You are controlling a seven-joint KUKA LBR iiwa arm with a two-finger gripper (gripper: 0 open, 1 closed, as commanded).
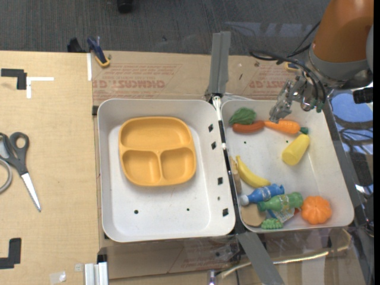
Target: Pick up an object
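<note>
**Hazards**

- Miss at the bin wall. Positioned over the far side of the right bin, just beyond the orange carrot. Likely to strike the rim or close on nothing if lowered straight from here.
- Double grasp. Lying almost end to end: the orange carrot and a red carrot with a green top. Liable to pinch both, or to knock one aside, if brought down between them.
- Roll-out. Rounded and smooth: the yellow piece, just near of the orange carrot. Prone to squirting out under an off-centre squeeze.
- Clutter at the near end. Crowded and touching: banana, blue bottle, green bottle, orange fruit. Poor clearance for a clean entry there.
- Cabling around the wrist close to the far right rim; possible snag on a deep reach.

**Jaws**

- Opening: cannot tell; too small and tangled with cables to judge.
- Nothing seen between the jaws. No contact with any object visible; apparently above the bin rather than in it.
- Nearest candidate: the orange carrot, far right of the right bin.
</note>
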